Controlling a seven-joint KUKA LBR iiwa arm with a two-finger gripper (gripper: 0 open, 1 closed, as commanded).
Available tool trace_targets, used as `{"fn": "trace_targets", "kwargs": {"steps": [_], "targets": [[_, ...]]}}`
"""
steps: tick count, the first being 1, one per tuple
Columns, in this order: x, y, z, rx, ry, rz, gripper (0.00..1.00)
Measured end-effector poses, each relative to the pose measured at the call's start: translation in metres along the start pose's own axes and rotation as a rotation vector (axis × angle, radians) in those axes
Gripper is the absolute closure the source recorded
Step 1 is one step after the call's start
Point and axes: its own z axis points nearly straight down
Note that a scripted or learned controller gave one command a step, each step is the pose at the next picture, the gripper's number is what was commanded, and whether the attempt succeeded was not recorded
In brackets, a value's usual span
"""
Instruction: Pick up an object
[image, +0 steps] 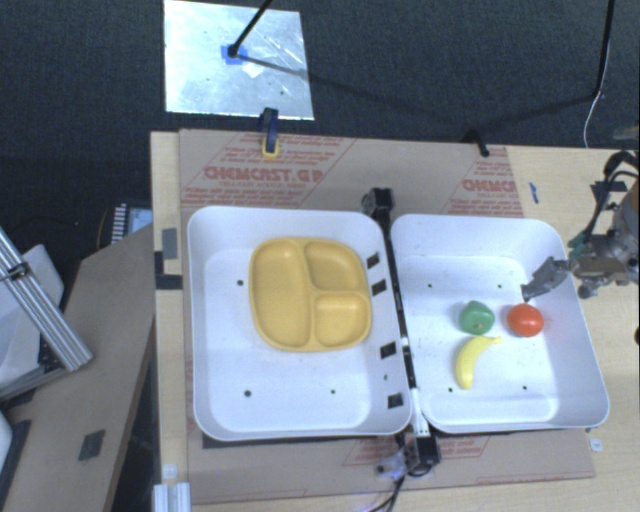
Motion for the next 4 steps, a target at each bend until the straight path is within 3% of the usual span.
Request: {"fn": "trace_targets", "kwargs": {"steps": [1,3,4], "targets": [[0.001,0.002,-0.006,-0.011,-0.002,-0.003,0.00],[0.011,-0.002,0.106,-0.006,-0.001,-0.001,0.00],[0.002,0.001,0.150,-0.016,-0.001,0.002,0.00]]}}
